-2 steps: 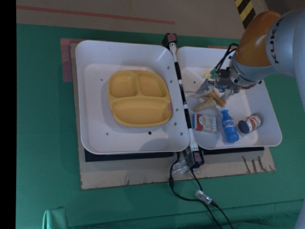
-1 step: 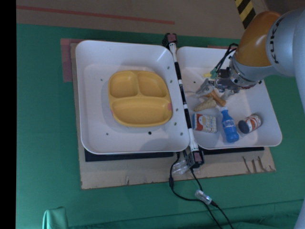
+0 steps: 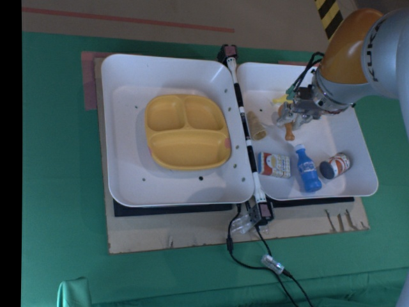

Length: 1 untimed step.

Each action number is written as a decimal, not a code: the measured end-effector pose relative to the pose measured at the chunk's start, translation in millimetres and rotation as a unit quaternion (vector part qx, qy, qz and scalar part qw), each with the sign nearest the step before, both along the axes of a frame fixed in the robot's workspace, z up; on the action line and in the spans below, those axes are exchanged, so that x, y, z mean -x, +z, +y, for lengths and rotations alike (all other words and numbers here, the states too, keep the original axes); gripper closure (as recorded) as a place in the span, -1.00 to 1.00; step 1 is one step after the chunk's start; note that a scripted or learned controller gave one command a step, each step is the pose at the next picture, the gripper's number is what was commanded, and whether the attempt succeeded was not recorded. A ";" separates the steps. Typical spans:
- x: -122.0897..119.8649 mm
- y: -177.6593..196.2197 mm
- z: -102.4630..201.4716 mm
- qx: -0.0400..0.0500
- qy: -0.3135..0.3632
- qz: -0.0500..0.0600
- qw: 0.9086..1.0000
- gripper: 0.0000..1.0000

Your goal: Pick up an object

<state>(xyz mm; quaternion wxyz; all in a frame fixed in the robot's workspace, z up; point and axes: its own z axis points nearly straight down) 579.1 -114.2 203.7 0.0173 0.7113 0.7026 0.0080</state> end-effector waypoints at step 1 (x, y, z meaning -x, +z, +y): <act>-6.3 163.9 37.8 -0.005 0.004 0.012 1.000 1.00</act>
